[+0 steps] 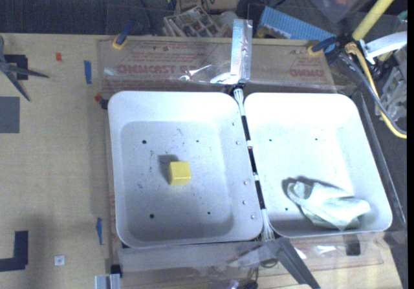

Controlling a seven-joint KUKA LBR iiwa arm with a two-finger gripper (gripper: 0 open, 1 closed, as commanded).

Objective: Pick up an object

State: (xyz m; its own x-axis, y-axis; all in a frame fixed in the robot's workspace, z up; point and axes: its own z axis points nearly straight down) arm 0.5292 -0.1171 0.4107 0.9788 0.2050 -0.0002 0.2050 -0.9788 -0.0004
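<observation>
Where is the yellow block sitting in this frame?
The yellow block lies near the middle of the left bin, on its floor and apart from the walls. A crumpled white cloth lies in the right bin.

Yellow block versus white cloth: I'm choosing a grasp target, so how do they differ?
The yellow block is small, rigid and cubic; the white cloth is larger, crumpled and shapeless. The block sits mid left bin; the cloth lies in the right bin's near corner. Both rest untouched.

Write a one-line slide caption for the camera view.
Yellow block in left bin; crumpled white cloth in right bin.
</observation>
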